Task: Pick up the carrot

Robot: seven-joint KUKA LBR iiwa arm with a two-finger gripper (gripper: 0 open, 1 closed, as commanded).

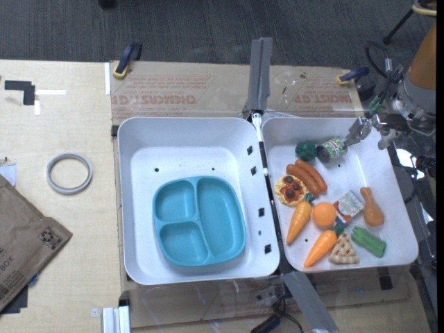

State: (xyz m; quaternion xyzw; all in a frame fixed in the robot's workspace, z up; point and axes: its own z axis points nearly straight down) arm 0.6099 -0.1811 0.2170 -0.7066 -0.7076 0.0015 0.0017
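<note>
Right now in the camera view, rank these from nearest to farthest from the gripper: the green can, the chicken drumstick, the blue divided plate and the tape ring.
1. Green can, right bin's far corner, just left of the gripper.
2. Chicken drumstick, right bin's right side.
3. Blue divided plate, left bin.
4. Tape ring, on the bench left of both bins.

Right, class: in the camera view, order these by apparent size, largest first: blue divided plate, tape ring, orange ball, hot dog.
1. Blue divided plate
2. Tape ring
3. Hot dog
4. Orange ball
</note>
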